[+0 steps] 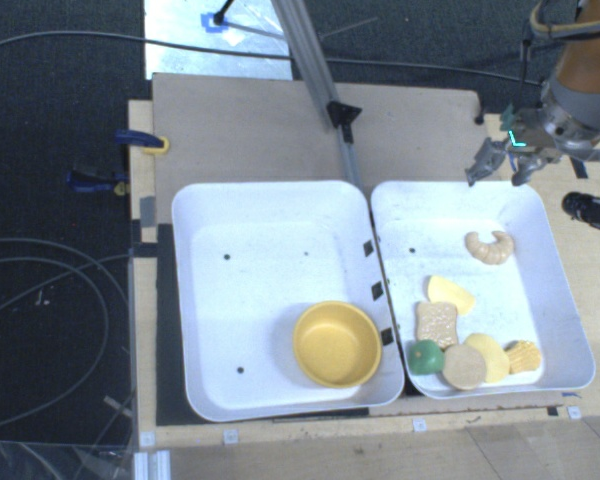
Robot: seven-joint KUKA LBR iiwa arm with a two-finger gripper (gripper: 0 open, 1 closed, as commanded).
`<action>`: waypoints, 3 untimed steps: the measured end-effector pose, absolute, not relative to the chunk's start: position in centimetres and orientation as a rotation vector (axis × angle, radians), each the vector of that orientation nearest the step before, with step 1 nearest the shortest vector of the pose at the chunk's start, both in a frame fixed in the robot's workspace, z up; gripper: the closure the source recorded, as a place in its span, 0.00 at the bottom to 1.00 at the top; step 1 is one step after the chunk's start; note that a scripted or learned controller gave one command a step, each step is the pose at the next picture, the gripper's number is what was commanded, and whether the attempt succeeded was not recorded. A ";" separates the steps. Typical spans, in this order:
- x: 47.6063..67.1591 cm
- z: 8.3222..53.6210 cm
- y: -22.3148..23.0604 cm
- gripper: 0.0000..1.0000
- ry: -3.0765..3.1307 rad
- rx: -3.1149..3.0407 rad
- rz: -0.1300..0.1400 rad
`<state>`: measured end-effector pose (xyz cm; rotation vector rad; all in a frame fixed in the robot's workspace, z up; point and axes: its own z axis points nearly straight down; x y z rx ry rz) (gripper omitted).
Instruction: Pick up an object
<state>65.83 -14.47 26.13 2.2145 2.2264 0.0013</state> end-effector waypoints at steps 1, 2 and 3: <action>65.9 26.2 -14.5 0.00 2.226 2.214 0.002; 65.6 19.9 -14.5 0.00 2.225 2.221 -0.004; 65.7 13.6 -14.3 0.00 2.225 2.221 -0.004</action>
